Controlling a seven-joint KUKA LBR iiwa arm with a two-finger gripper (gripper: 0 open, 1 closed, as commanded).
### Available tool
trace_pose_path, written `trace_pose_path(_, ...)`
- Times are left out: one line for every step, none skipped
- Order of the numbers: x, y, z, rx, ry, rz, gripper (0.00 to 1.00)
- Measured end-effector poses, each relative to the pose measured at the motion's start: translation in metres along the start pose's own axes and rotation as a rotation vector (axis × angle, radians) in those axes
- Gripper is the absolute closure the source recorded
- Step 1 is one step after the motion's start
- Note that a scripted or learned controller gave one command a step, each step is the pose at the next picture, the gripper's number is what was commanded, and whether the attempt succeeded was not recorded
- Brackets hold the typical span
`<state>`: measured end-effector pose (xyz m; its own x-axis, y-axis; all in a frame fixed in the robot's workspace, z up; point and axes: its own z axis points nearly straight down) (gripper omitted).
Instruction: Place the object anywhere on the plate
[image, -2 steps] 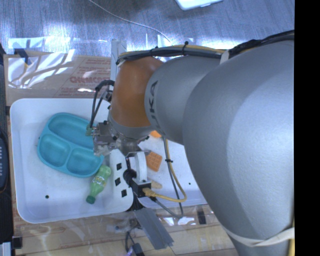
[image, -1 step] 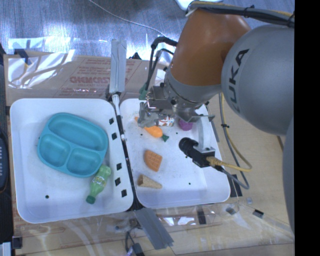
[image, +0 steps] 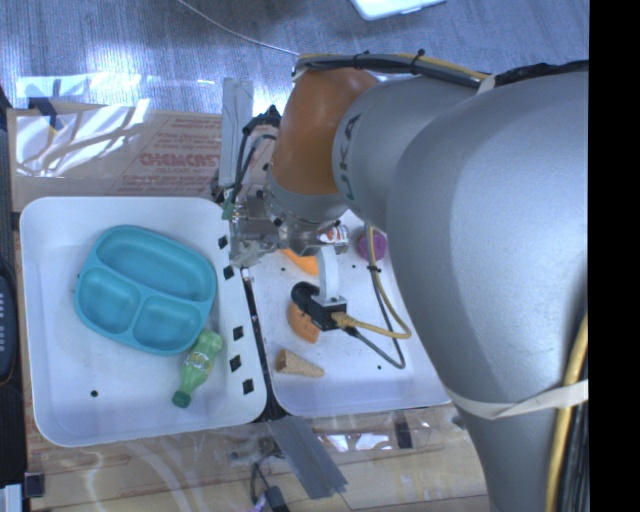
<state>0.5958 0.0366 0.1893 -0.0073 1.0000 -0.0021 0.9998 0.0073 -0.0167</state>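
Nearest stands the grey arm (image: 480, 200), which covers much of the right bin (image: 350, 385). Its claw (image: 248, 238) hangs at the far end of the wall between the two bins. I cannot tell if the claw is open or closed, or if it holds anything. The object to move is probably the orange piece (image: 303, 265) just right of the claw, half hidden under the wrist. The blue plate (image: 130, 255) lies to the left of the claw in the left bin (image: 60, 380), so the carry goes leftward. A green bottle (image: 197, 365) touches the plate's near edge.
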Motion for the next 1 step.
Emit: trace_pose_path(-0.0506, -0.0829, -0.1322, -0.024, 0.002, 0.001, 1.00)
